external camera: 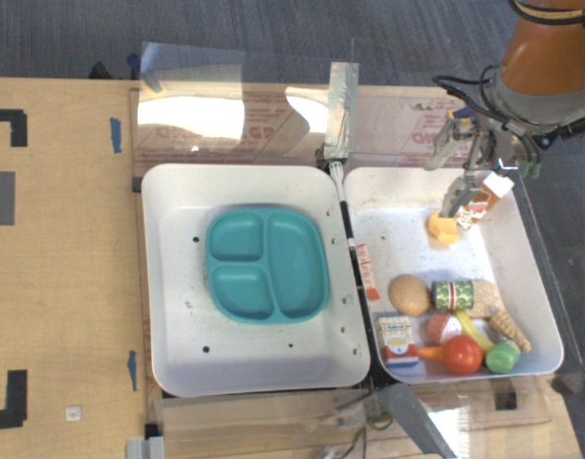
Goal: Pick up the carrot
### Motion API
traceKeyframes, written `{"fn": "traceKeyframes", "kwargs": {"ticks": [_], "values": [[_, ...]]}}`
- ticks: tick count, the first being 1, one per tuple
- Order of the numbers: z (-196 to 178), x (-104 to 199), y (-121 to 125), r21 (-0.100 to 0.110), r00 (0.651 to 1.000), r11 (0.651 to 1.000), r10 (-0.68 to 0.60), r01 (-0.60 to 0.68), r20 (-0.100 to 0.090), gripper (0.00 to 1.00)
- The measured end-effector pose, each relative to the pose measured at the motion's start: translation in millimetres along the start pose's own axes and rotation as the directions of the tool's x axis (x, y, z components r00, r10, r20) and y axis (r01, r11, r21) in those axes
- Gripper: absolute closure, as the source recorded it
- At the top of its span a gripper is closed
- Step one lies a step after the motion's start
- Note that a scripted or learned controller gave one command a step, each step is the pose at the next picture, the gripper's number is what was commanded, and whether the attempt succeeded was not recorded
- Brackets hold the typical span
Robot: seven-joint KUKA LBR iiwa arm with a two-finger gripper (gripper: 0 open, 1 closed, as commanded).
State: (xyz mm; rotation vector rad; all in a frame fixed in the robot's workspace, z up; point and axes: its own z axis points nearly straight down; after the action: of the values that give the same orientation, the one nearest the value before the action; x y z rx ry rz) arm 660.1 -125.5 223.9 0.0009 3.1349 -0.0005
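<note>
The carrot [429,354] is a small orange piece lying near the front edge of the right bin [398,218], between a small white carton [396,337] and a red tomato [462,354]. My gripper [462,197] hangs over the far right part of the same bin, well behind the carrot. It is close above a yellow piece [444,228] and beside a small orange and white box [478,205]. I see nothing of the carrot near the gripper.
Crowded around the carrot are a tan roll [409,295], a green and red can [453,295], a cone [509,328], a green fruit [502,357] and a yellow strip [474,333]. The left bin [168,208] holds a teal divided plate [268,263].
</note>
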Motion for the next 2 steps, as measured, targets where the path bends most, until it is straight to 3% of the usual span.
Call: {"fn": "traceKeyframes", "kwargs": {"ticks": [1, 2], "values": [[48, 96, 24, -0.001, 0.996, 0.996, 0.094, -0.094, -0.007, 0.0], [128, 34, -11, 0.0, 1.0, 1.0, -0.022, 0.022, 0.001, 0.0]]}}
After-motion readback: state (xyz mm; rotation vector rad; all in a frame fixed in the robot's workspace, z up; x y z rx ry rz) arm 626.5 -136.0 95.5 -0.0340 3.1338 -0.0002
